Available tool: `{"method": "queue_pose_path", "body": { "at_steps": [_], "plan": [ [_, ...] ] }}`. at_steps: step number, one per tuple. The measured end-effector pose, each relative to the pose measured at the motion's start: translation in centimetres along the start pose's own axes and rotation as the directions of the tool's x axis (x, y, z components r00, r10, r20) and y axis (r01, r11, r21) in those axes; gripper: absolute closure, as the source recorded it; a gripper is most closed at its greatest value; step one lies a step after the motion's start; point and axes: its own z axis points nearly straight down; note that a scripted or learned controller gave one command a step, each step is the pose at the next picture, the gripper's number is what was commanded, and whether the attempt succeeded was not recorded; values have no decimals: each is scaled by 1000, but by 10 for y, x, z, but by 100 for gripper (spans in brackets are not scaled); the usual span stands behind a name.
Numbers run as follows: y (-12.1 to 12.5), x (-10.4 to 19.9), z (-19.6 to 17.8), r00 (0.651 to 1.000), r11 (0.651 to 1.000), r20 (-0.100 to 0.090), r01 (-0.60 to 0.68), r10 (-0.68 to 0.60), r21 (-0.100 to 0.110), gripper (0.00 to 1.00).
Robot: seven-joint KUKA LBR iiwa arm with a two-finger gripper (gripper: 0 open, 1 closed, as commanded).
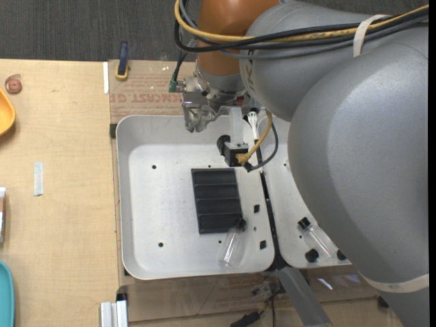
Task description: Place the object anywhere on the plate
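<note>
Black ribbed plate lies in your left bin, a clear tube touching its near corner; gripper hovers at the far rim.

Two shallow white bins sit side by side: a left bin and a right bin. One black ridged plate. Two clear tubes, one per bin.

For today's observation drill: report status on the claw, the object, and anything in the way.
Claw over the left bin's far rim, nothing seen between its fingers. Clear tube with black cap lying in that bin, touching the black ridged plate. Nothing between them.
</note>
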Motion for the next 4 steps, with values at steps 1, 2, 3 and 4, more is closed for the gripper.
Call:
{"method": "queue_pose_path", "body": {
  "at_steps": [1,2,3,4],
  "plan": [
    [-61,31,8,990,990,-1,139,-139,1,100],
    [-19,27,9,911,911,0,412,-412,-2,100],
    [-62,31,72,892,892,-1,453,-453,0,100],
    [-90,23,-129,875,875,0,484,-484,-2,100]
  ]
}}
